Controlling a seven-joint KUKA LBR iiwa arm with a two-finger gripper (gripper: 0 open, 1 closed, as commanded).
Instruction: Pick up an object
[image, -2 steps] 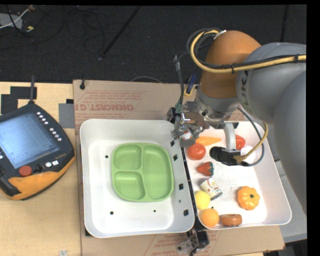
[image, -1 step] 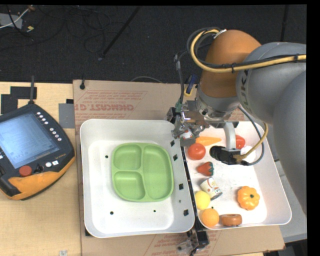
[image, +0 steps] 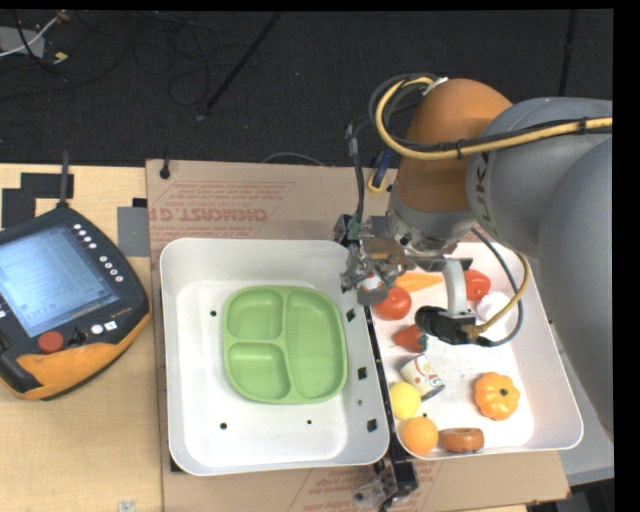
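while the gripper (image: 372, 275) sits low over the near-left corner of the right bin (image: 545, 330), just above a red tomato (image: 392, 302), i cannot tell its state; nothing looks lifted, so the pick seems yet to be made, with other toy foods nearby

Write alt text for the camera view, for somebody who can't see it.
A grey robot arm reaches from the right, its gripper low over the right white bin among toy foods: a red tomato, a small orange pumpkin, a yellow lemon. The left white bin holds a green divided tray; a handheld control pendant lies further left.
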